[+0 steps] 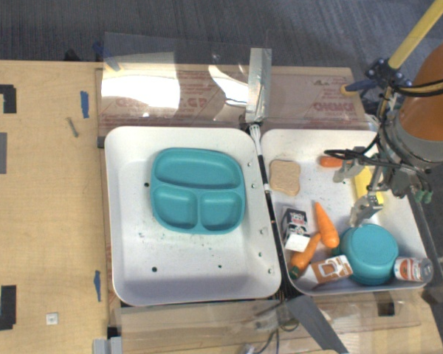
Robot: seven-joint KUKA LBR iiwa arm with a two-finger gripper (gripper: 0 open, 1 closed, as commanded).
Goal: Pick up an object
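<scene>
The camera view looked down on two white bins side by side, with the left bin (125, 257) holding a teal divided plate (198, 190) near its middle and bare floor all round it. Faint reddish printing ran across the clear sheet (207, 94) behind the bins, too washed out by glare to read. The right bin (310, 142) was crowded toward its front: a tan slice of bread (285, 176) near the divider, a small black-and-white packet (296, 223) whose markings were too small to make out, two orange carrots (317, 236) crossing just beside it, a brown-and-white carton (331, 269), a teal bowl (371, 254) and a red-labelled can (411, 269) lying at the front right corner, its label illegible. A small orange piece (329, 161) lay near the back. The gripper (363, 209) hung over the right side of that bin, just above the bowl's rim, partly masking a yellow object (368, 181); its fingers (358, 211) appeared parted with nothing between them. The arm's upper part was cut off at the right.
</scene>
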